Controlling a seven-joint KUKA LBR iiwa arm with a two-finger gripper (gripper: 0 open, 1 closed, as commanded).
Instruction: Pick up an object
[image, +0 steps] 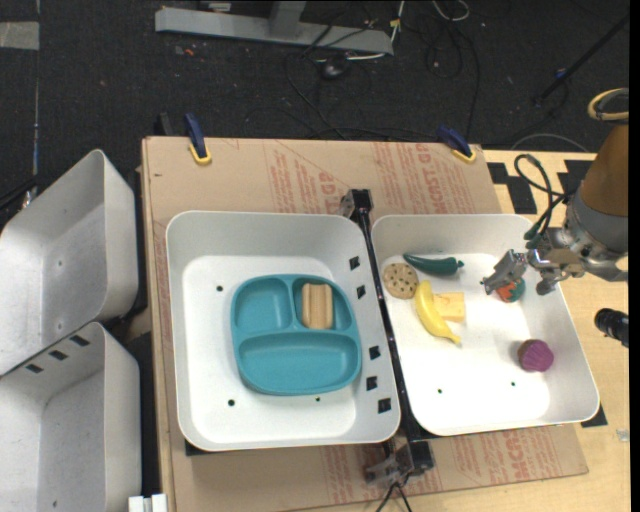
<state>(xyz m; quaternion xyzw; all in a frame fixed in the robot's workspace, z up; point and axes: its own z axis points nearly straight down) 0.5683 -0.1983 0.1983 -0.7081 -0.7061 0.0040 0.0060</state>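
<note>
Orange-red and small, the object (511, 291) sits near the right bin's (480, 415) far right edge with the gripper (507, 272) low over it, grip unreadable from here, so the lift looks undone and the pick seems barely begun.

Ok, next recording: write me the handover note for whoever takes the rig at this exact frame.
Gripper: low in the right bin, near its far right side, right over a small red and green object. Whether it grips it cannot be told.
Right bin also holds a green pepper, a round cookie, a banana lying against a yellow wedge, and a purple object.
Left bin: a teal divided tray with a tan block in its upper right compartment.
Done: arm is down at a target. Left: confirm a grasp, then lift.
</note>
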